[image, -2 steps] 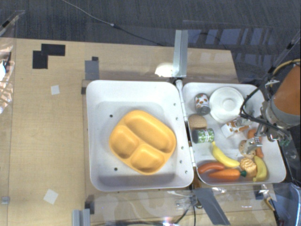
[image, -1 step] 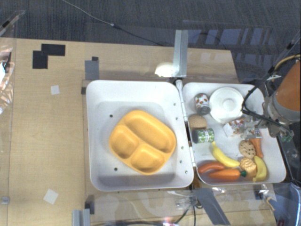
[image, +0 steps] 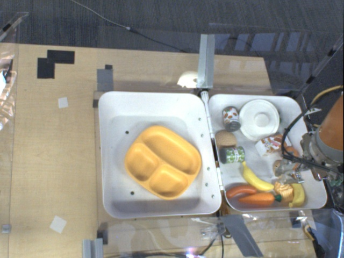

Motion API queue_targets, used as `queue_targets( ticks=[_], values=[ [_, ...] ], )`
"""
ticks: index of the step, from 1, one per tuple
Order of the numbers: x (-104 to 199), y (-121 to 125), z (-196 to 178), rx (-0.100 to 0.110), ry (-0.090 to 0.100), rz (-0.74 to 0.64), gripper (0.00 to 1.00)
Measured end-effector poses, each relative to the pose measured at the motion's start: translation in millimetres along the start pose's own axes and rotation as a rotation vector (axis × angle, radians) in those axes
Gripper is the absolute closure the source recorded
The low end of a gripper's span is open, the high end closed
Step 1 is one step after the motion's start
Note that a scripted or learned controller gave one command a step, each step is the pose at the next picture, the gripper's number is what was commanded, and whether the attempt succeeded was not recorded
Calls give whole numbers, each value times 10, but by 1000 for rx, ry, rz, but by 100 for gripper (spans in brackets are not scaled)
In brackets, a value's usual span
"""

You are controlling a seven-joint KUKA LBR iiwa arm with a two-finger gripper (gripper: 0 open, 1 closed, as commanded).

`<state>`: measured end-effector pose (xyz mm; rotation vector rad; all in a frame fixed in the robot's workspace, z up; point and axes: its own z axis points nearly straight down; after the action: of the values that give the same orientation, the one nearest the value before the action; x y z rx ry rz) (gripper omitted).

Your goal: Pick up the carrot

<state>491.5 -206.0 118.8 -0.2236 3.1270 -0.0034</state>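
The carrot [image: 257, 199], orange with a green stalk end pointing right, lies along the front wall of the right bin [image: 301, 107]. My gripper [image: 288, 169] reaches in from the right edge, under the grey arm with its orange band [image: 332, 127]. It hangs over the bin's right side, above and to the right of the carrot. A clear gap separates it from the carrot. Cables partly hide the gripper.
Around the carrot lie a red-orange piece [image: 240, 190], a banana [image: 255, 179] and a yellow item [image: 297, 194]. Further back are a green can [image: 233, 155], a brown piece [image: 226, 138], a small tin [image: 231, 116] and a white plate [image: 260, 119]. The left bin [image: 113, 144] holds a yellow divided tray [image: 163, 161].
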Motion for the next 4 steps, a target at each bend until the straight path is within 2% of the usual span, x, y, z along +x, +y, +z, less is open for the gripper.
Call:
queue_targets(
  ticks=[1,2,3,4],
  values=[
    [-606,198,290,1,-6,129,100],
    [-609,195,293,2,-8,129,0],
    [-452,-64,84,0,1,523,0],
    [-519,8,300,1,-3,698,0]
  ],
)
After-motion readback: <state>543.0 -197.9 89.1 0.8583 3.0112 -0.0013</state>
